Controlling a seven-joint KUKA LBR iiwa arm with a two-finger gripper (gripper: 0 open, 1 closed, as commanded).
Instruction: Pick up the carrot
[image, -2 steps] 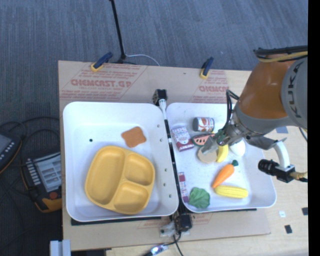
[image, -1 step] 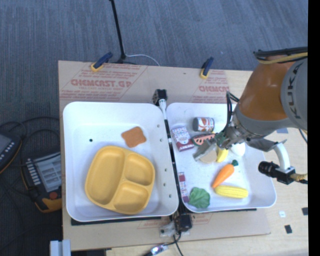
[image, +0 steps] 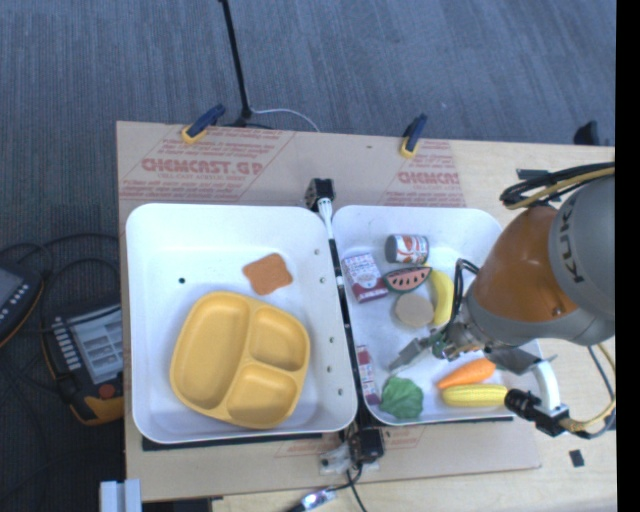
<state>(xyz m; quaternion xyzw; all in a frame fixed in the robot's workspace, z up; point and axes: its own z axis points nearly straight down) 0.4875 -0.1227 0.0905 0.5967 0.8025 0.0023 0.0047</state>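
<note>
Leftmost, the shallow white left bin (image: 150, 240) holds a yellow three-compartment plastic plate (image: 240, 357), with a flat orange-brown toast-shaped piece (image: 267, 272) just beyond it at about one o'clock. Across the divider, the shallow white right bin (image: 470, 217) carries the clutter: a small red-and-white packet (image: 361, 275), a red-labelled tin can (image: 406, 248), a watermelon slice toy (image: 408, 279), a round beige disc (image: 412, 311), a yellow banana toy (image: 441, 296), and a green leafy vegetable toy (image: 402, 396) near the front edge.

The grey two-finger gripper (image: 432, 345) hangs over the middle of the right bin, its fingers pointing toward nine o'clock and spread a modest way apart, with nothing visibly between them.

The orange tapered carrot (image: 467, 374) lies at roughly four o'clock from the gripper, just beside it but apart, not within the fingers. Its long axis runs about from eight to two o'clock, nearly crosswise to the bin. A yellow corn-like toy (image: 474, 396) sits touching or nearly touching it on the six o'clock side, which likely crowds that flank. Judging from this, the gripper would need to shift toward four o'clock and close across the carrot's short width
</note>
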